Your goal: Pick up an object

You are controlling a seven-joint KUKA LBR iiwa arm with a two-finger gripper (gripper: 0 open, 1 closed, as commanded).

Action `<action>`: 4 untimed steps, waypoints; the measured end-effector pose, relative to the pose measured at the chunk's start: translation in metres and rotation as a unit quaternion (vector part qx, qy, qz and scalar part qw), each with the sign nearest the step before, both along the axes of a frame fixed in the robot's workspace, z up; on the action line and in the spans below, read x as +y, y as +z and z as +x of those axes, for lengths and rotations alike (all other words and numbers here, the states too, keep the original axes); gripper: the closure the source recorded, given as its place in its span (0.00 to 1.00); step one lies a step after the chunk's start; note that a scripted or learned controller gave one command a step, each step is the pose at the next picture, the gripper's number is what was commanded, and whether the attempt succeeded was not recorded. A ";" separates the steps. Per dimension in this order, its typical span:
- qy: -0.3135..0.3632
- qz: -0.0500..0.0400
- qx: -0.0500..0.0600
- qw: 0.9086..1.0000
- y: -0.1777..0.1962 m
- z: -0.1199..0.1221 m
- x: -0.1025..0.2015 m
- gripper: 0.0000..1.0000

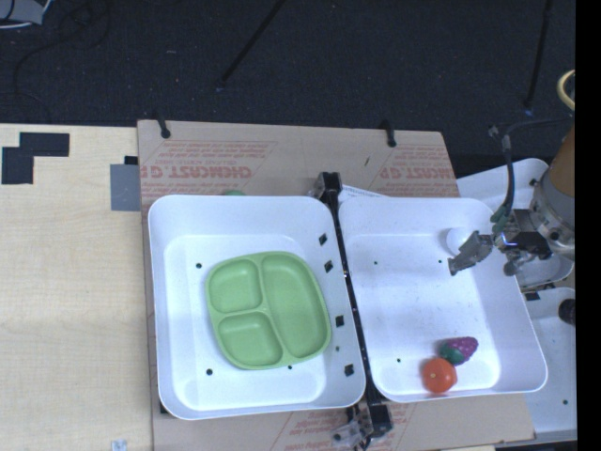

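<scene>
Worktop (66, 289) of pale wood seen from above at a slant, carrying two shallow white bins side by side on a cardboard sheet. The left bin (174, 252) holds a green divided plate (268, 310), lying flat near its middle. The right bin (404, 261) holds two small things close together near its front corner: an orange-red round fruit (439, 375), possibly a toy tomato, and just behind it, touching or nearly so, a purple-and-green piece (459, 349) too small to name.

The gripper (488, 252) reaches in from the right and sits over the right bin's far right rim, well apart from both small things. Its jaws appear apart with nothing between them, though the view here is cluttered and this is a guess from two dark prongs. A small white shape lies by the nearer prong; it is unclear what it is.

Risks, as a judgement: the two targets sit tight against the bin's sloped front wall and against each other, so a descent could strike the wall, pinch both, or nudge the round fruit so it rolls away. A closing on bare floor is also likely if the aim is slightly off.
</scene>
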State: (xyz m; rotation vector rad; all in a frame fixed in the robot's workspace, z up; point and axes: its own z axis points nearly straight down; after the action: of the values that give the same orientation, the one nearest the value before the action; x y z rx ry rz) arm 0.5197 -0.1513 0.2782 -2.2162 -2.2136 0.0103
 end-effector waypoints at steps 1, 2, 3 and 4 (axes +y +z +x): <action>0.001 -0.001 -0.005 1.000 0.005 0.002 0.000 0.00; 0.001 0.000 -0.001 1.000 -0.060 0.001 0.002 0.00; 0.000 0.000 -0.001 1.000 -0.104 -0.003 0.005 0.00; 0.000 0.000 -0.002 1.000 -0.148 -0.006 0.009 0.00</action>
State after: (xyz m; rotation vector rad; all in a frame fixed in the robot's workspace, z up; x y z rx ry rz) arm 0.5138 -0.1424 0.1302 -2.2166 -2.2158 0.0057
